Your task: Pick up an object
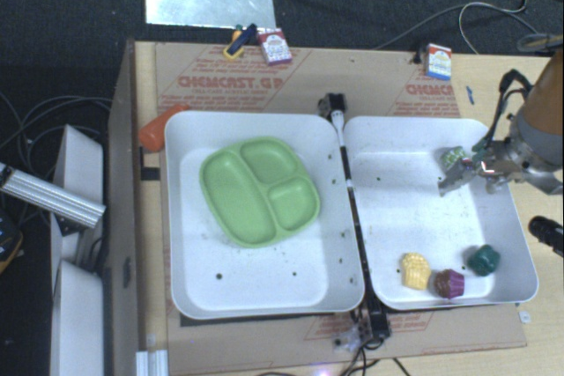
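The tool (465, 169), its state unclear, hovers by a small green-white item (454, 158), probably light and best pinched across its middle.

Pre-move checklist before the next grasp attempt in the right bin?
1. Gripper over the right white bin: ok.
2. Small yellow corn-shaped toy, purple ribbed toy and dark teal toy inside the bin, near its front edge: ok.
3. Gripper above a target: not ok, toys lie nearer the front.
4. Object in grasp: cannot tell.
5. Green divided plate in the left white bin, out of the path: ok.
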Motion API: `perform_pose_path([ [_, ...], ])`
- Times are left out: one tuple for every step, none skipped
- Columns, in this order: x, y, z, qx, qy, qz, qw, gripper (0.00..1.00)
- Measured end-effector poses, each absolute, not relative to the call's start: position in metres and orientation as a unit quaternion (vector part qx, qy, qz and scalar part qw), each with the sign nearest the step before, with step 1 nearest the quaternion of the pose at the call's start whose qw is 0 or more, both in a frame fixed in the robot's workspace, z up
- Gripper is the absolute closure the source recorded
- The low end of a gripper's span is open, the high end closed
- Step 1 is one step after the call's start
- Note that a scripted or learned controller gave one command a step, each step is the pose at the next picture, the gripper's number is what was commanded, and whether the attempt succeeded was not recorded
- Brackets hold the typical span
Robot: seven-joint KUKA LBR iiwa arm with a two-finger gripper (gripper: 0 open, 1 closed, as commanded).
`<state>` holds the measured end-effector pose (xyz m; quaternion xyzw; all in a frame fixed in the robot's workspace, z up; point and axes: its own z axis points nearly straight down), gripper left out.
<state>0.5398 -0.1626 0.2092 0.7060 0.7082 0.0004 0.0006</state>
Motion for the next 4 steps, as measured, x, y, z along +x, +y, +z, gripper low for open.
perform_pose_path([
  [0.606, -0.167, 0.194, 0.706, 0.709, 0.0007, 0.001, 0.00],
  [0.648, -0.195, 0.183, 0.705, 0.709, 0.0006, 0.001, 0.00],
  [0.650, -0.207, 0.166, 0.706, 0.708, 0.0001, 0.001, 0.00],
  [0.665, -0.206, 0.127, 0.705, 0.709, 0.0001, 0.001, 0.00],
])
